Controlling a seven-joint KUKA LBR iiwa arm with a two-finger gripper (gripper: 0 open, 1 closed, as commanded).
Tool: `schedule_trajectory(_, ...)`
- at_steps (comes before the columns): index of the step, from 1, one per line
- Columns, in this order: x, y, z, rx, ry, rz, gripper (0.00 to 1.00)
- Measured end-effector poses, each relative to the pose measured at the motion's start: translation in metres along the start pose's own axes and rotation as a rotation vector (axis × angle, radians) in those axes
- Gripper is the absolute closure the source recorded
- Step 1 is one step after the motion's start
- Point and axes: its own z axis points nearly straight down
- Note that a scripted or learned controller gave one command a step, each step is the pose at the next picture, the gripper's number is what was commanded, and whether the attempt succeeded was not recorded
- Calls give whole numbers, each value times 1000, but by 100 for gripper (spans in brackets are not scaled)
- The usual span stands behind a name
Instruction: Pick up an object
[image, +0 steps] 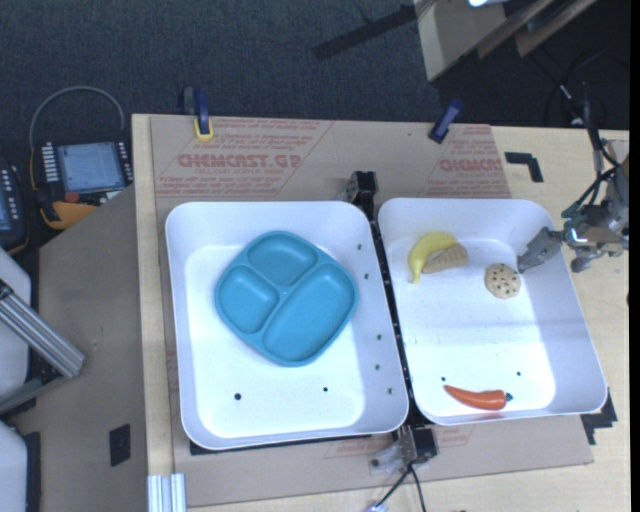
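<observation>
Now end effector (545, 246) beside cookie (503, 281) in right bin (575, 330); grip state unclear.

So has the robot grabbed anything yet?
Not yet. The gripper sits at the right bin's upper right edge with nothing visibly in it. The cookie lies closest, just beside it, with the banana and red pepper also lying in that bin. The blue plate rests in the left bin. The whole pickup is left.
</observation>
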Motion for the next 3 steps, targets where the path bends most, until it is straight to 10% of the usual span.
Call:
schedule_trajectory(2,9,7,113,0,1,-1,0)
schedule_trajectory(3,7,9,98,-8,-3,-1,100)
